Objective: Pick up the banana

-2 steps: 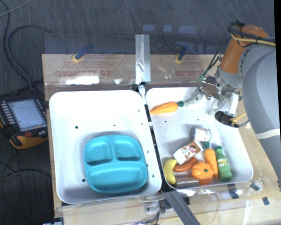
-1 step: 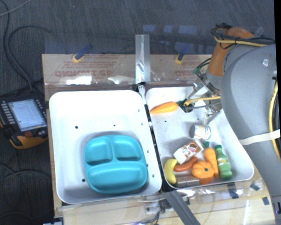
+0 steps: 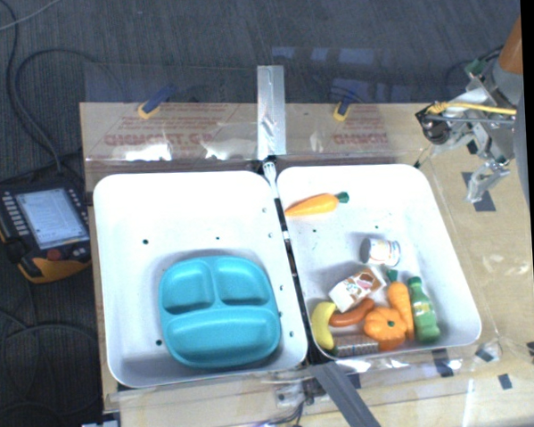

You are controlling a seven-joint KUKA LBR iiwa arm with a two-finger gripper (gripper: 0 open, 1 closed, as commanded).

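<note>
A teach pendant (image 3: 43, 225) lies on the floor left of the bench. The left bin (image 3: 124, 202) holds a blue divided tray (image 3: 220, 310). In the right bin (image 3: 427, 210), a carrot (image 3: 315, 205) lies at the far left wall. The banana (image 3: 322, 326) is found in the near left corner, against the wall, touched by a red sausage (image 3: 351, 318) and crowded by a carton (image 3: 356, 289), a small pumpkin (image 3: 387, 325) and a green bottle (image 3: 422, 309); a tight approach is judged necessary. The gripper (image 3: 480, 166) is parked right of the bin, nothing seen held; its opening cannot be told.
</note>
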